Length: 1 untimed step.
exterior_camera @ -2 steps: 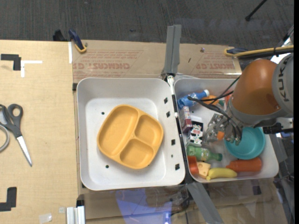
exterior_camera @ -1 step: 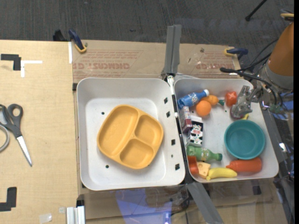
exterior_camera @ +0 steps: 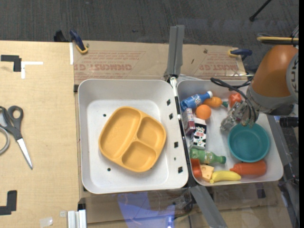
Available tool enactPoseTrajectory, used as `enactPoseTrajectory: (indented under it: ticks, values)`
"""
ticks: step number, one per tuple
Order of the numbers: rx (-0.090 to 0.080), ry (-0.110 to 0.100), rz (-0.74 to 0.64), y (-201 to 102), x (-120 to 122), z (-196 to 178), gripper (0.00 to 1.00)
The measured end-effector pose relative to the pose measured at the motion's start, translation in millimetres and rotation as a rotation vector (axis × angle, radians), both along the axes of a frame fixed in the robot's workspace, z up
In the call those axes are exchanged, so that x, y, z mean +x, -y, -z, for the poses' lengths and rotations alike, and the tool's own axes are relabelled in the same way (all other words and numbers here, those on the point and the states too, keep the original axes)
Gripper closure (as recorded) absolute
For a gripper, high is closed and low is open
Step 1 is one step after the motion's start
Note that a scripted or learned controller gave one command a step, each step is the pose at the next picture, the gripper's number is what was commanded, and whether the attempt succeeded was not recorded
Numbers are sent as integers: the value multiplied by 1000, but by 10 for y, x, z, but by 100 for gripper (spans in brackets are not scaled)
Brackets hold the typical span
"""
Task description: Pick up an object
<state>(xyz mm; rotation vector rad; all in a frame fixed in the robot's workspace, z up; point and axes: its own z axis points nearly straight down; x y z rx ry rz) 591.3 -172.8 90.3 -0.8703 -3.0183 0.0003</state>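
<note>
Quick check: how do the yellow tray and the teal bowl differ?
The tray is yellow-orange with three compartments; the bowl is teal, round and undivided. The tray lies alone in the left bin; the bowl sits among toys in the right bin. The tray looks larger. Both look empty.

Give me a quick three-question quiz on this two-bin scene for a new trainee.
1. True or false: the yellow three-compartment plastic plate lies in the right white bin.
2. Which item touches the right bin's front wall? A. yellow toy banana B. round teal plastic bowl C. small orange ball
3. Fill in: the grey two-finger gripper hangs over the ___ bin.

Key: 1 false, it lies in the left white bin; 2 A; 3 right.
</note>
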Motion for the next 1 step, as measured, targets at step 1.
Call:
enactPoseTrajectory:
  ticks: [1]
  values:
    - [0, 0, 0, -1, 0, 1, 0]
